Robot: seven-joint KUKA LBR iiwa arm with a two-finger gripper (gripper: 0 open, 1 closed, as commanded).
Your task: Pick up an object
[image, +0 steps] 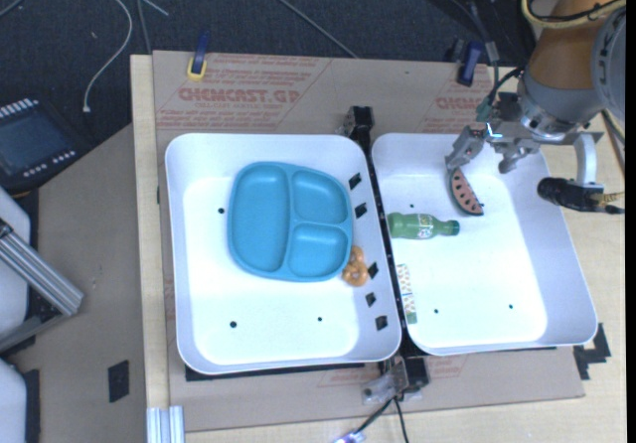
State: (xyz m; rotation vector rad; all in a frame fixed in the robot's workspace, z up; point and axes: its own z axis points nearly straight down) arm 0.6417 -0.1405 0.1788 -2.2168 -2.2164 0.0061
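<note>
Your end effector (484, 150) hangs over the right bin (497, 302), fingers spread apart and holding nothing. The watermelon slice (464, 191) lies just below it, toward seven o'clock, and the green bottle (421, 225) lies further the same way. Judging from this, centre over the slice, straddle its narrow width with the fingers, then descend straight and clear of the bottle.

Brown tabletop (298, 83) with red print, left white bin (199, 332) and right white bin (517, 317) side by side, touching, blue clamps (199, 62) at rear edge
</note>
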